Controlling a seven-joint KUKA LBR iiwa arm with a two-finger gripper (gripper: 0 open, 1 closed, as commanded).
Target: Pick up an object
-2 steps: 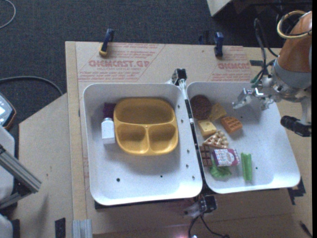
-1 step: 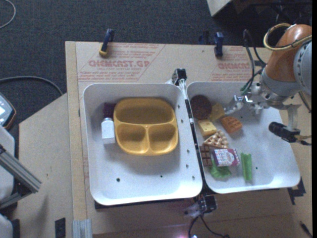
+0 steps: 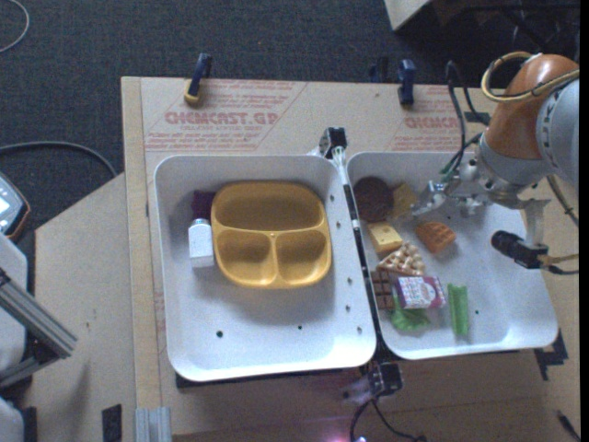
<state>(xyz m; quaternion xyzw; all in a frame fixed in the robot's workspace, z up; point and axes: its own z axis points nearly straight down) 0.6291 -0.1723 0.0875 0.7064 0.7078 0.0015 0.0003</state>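
Here the arm point(image 3: 538, 109) reaches in from the right over the right bin point(image 3: 525, 316), its gripper point(image 3: 434, 199) hanging low above the toy food at the bin's upper left. Whether the pincer is open or closed I cannot tell (the fingertips blur into the clutter beneath).

Just below it lies a small orange waffle-like piece point(image 3: 436, 237), with a dark brown round cookie point(image 3: 373, 197) to its left and a yellow cheese block point(image 3: 386, 238) near the divider. Further down sit a lattice waffle point(image 3: 401, 261), a pink packet point(image 3: 419, 292) on a green leaf point(image 3: 406, 319), and a green stick point(image 3: 457, 309).

The left bin point(image 3: 184, 339) holds a yellow divided plate point(image 3: 271, 234), a small white bottle point(image 3: 201, 242) touching its left edge, and a dark purple item point(image 3: 202, 201) above the bottle.
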